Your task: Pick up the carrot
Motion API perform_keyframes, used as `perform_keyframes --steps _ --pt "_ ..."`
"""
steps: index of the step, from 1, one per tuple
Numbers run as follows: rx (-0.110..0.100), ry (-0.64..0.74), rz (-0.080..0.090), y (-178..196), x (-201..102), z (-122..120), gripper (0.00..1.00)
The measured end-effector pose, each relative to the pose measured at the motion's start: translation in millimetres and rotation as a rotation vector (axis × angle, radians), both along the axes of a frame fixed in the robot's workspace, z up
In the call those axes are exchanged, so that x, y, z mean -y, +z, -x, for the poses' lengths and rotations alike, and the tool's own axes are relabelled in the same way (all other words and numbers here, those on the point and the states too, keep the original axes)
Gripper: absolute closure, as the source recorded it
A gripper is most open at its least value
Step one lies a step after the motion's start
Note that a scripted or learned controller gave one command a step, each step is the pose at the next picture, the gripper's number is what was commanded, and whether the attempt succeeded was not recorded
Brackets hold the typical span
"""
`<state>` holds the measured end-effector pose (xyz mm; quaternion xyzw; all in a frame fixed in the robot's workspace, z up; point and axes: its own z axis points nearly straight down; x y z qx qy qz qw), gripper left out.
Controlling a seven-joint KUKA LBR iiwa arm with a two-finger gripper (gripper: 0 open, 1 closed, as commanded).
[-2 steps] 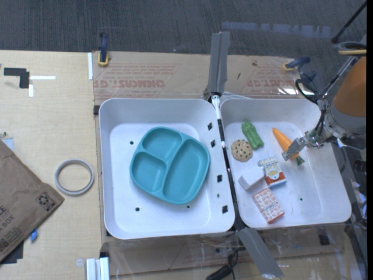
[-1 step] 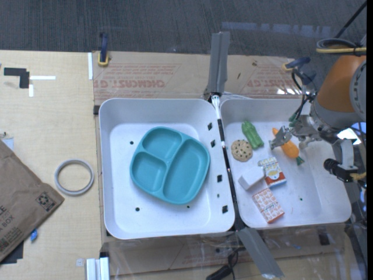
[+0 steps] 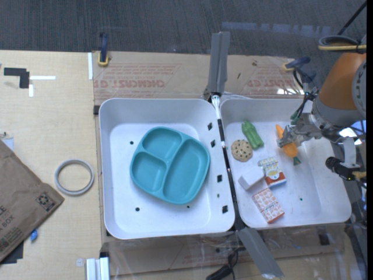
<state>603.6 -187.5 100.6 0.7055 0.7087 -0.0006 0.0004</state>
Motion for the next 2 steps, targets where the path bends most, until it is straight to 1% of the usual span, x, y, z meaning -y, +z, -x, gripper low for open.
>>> perform_keyframes --steps 1,2 --pt "-0.001 -0.034 0.0 113 -62 21 1.0" --pt "-0.003 -0.116 -0.001 117 -46 42 1.0"
